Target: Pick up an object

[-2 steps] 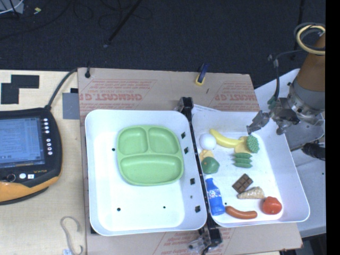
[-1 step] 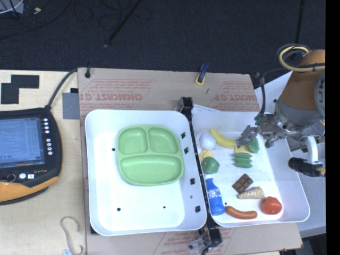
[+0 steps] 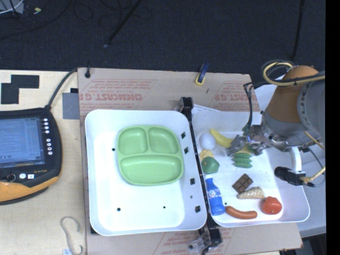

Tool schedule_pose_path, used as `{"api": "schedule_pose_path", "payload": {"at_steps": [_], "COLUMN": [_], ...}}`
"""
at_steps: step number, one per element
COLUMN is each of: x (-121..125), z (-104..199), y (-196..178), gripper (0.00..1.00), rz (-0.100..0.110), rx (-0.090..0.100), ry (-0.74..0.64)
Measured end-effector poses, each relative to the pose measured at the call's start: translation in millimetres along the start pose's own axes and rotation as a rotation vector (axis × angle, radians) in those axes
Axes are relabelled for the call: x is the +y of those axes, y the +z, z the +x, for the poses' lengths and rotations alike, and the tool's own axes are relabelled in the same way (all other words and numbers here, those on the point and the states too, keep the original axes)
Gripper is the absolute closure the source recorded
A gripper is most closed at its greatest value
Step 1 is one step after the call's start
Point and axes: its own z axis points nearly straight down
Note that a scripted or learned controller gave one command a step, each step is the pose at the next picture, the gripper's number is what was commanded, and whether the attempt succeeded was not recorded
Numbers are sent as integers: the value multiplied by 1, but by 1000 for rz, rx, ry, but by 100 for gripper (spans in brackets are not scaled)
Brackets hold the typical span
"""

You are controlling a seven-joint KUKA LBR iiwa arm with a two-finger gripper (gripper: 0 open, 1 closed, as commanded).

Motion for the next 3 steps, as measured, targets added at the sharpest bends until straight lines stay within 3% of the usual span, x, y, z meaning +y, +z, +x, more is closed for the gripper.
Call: {"api": "schedule_pose_path", "payload": {"at_steps": [1, 2, 3], "x": [0, 0, 3], "z": [1, 0, -2], "y": [9, -1, -41], "gripper": [0, 100, 100], "rz": [-4, -2, -10], "rx": [-1, -1, -3], "ry": [2, 3, 5]}}
